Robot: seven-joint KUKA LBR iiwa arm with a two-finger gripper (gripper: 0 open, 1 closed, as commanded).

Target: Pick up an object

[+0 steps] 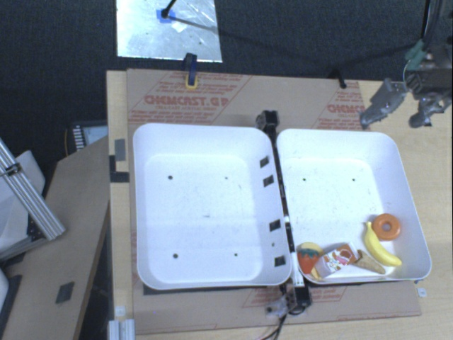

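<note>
Several small toy foods lie in the near right corner of the right bin (pixel 333 163): a yellow banana (pixel 380 247), an orange ring-shaped donut (pixel 386 225), a red and yellow round piece (pixel 309 256), a red and white packet (pixel 335 259) and a tan wedge (pixel 369 263). My gripper (pixel 398 110) hangs at the far right, above the bench beyond the right bin's back corner, well apart from the toys. Its two grey fingers (pixel 375 105) are spread, with nothing between them.
The left bin (pixel 202 144) stands beside the right one, joined by a black clamp strip (pixel 272 183). Both rest on a cardboard sheet (pixel 212 98). A shiny metal plate (pixel 168 18) lies on the dark floor behind. An aluminium rail (pixel 25 190) leans at the left.
</note>
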